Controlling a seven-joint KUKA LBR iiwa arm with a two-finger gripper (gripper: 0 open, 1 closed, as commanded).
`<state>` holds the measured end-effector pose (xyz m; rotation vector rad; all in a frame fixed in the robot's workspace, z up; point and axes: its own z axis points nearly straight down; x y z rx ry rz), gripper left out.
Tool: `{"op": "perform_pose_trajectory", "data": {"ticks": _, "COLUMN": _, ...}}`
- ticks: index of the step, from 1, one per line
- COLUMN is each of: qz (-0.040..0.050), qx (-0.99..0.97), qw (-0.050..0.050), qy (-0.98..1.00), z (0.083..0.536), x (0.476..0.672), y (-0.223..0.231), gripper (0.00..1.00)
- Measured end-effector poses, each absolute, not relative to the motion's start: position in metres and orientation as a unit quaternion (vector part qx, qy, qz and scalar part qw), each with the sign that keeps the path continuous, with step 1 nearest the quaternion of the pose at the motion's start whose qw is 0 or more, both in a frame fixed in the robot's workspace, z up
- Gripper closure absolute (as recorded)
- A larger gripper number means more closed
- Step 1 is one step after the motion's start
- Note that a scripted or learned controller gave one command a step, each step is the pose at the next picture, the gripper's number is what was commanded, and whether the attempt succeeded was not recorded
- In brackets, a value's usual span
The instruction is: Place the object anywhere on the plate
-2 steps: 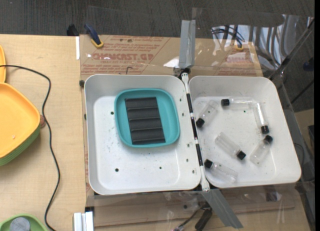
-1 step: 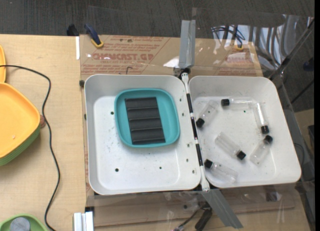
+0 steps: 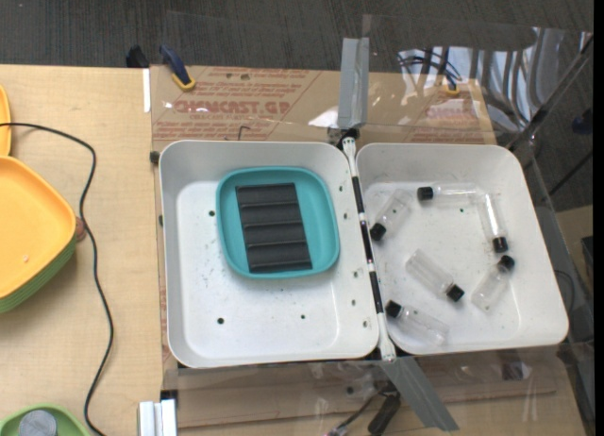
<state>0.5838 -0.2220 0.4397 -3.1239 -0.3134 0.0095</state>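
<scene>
Camera view from above the bench: how far the gripper is open, and whether anything is held by it, cannot be told, so no placing of the objects relative to it can be given.

A teal square plate point(image 3: 326, 226) is seen lying flat in the left bin point(image 3: 189, 321), towards its back half. A dark ribbed slab point(image 3: 274, 226) is laid on the plate's middle; its material is hard to make out.

Six clear vials with black caps are scattered in the right bin point(image 3: 538, 321), well apart from the plate across the divide between the bins. One vial point(image 3: 429, 272) lies near the bin's middle. Their transparent bodies are nearly lost against the white floor, so the caps are what mark them.

At the left edge, stacked yellow dishes point(image 3: 28, 226) are cut off by the frame, and a black cable point(image 3: 94, 236) is trailed across the wooden bench top just beside them.
</scene>
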Motion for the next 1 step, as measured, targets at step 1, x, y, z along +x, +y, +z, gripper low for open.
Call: {"op": "perform_pose_trajectory", "data": {"ticks": 1, "qz": 0.0027, "qx": -0.995, "qw": 0.0, "qy": -0.102, "z": 0.4395, "x": 0.5887, "y": -0.2216, "gripper": 0.0}}
